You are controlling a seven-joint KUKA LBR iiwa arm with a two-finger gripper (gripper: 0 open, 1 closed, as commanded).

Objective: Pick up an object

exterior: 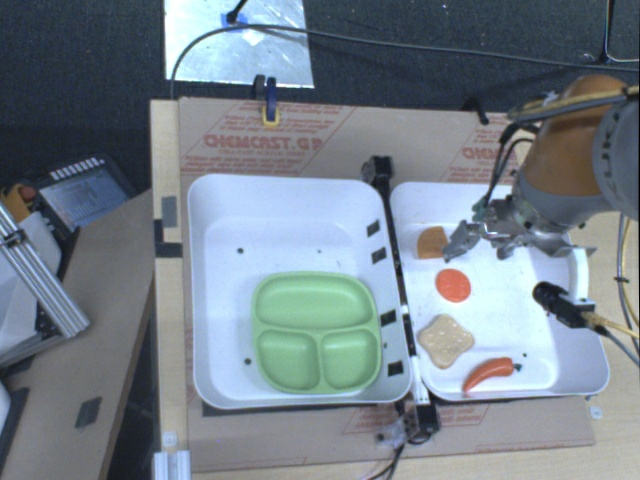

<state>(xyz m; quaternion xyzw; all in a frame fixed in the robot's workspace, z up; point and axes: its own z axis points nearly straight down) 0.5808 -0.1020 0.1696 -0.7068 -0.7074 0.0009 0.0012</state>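
In the right bin (575, 363) lie a small brown piece (432, 242), a red-orange disc (453, 285), a beige toast-shaped piece (445, 338) and a red pepper (489, 372). My gripper (478, 250) hangs over the bin's far half, just right of the brown piece and above-right of the disc. Its fingers (459, 245) are spread open with nothing between them. The arm reaches in from the right.
The left bin (220, 268) holds a green divided plate (315, 330) in its near half. A black clip strip (385, 238) runs along the wall between the two bins. The bench edge and other equipment lie to the left.
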